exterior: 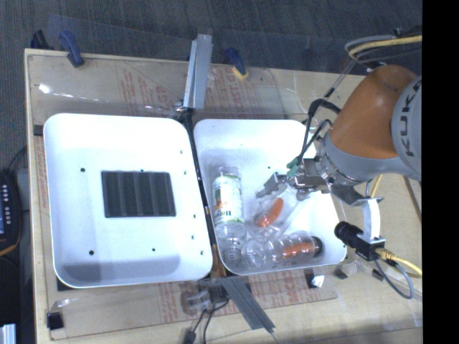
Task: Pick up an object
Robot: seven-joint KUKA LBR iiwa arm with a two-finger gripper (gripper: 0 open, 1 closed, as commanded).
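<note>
From my feed I see the grey arm with its orange band reaching in from the right over the right-hand shallow white bin, its gripper hanging low above the bin's middle. I cannot tell from this angle how the gripper is set, and I see nothing held in it. Just below the gripper lies a small orange piece, seemingly inside or under clear plastic — too blurred to say which. To its left, a clear plastic bottle with a green-and-white label lies lengthwise, cap end toward the far wall. Along the near wall lies another clear plastic bottle with an orange label on its side, pressed against crumpled transparent plastic in the near-left corner. The left-hand shallow white bin carries a dark ribbed rectangular panel at its centre. Both bins sit side by side on the pale wooden worktop, touching along a dark seam, with blue clamps at the far edge.
</note>
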